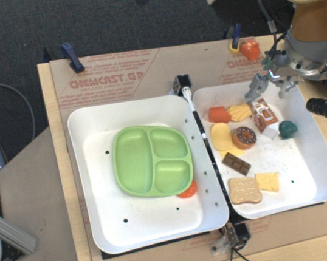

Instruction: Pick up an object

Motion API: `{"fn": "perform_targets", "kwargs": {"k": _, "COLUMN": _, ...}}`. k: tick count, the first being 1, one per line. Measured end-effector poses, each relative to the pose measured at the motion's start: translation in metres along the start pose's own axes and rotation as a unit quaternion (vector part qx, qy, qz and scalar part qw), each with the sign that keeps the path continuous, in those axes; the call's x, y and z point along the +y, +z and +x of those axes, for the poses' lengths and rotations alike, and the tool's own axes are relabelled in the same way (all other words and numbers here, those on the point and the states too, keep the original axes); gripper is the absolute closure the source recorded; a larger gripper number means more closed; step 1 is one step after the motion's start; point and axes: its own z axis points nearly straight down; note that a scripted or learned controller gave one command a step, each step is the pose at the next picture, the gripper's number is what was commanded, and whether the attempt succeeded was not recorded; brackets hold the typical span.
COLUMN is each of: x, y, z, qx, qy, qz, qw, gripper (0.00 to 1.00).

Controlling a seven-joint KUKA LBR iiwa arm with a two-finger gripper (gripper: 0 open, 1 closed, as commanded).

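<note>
One bread slice (pixel 244 190), one cheese wedge (pixel 268 181), one chocolate bar (pixel 236 162), one donut (pixel 244 137), pincer (pixel 271 85) spread apart, empty

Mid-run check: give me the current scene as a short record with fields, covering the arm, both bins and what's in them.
gripper: over the far part of the right bin, nothing seen between its fingers
left bin: holds green divided plate; a red piece peeks from under the plate's near edge
right bin: holds toy foods, among them donut, chocolate bar, bread slice, cheese wedge, green lump
</note>
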Motion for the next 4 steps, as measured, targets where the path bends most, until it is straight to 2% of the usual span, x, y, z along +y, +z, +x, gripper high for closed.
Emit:
{"fn": "perform_targets", "kwargs": {"k": 1, "x": -0.024, "y": 0.097, "z": 0.044, "qx": 0.002, "qy": -0.002, "qz": 0.006, "qw": 1.0000, "gripper": 0.00}}
{"fn": "perform_targets", "kwargs": {"k": 2, "x": -0.084, "y": 0.106, "z": 0.041, "qx": 0.001, "qy": 0.001, "qz": 0.004, "qw": 1.0000, "gripper": 0.00}}
{"fn": "perform_targets", "kwargs": {"k": 3, "x": -0.149, "y": 0.000, "z": 0.075, "qx": 0.000, "qy": -0.001, "qz": -0.003, "qw": 1.0000, "gripper": 0.00}}
{"fn": "perform_targets", "kwargs": {"k": 4, "x": -0.156, "y": -0.220, "z": 0.104, "qx": 0.000, "qy": -0.002, "qz": -0.011, "qw": 0.9999, "gripper": 0.00}}
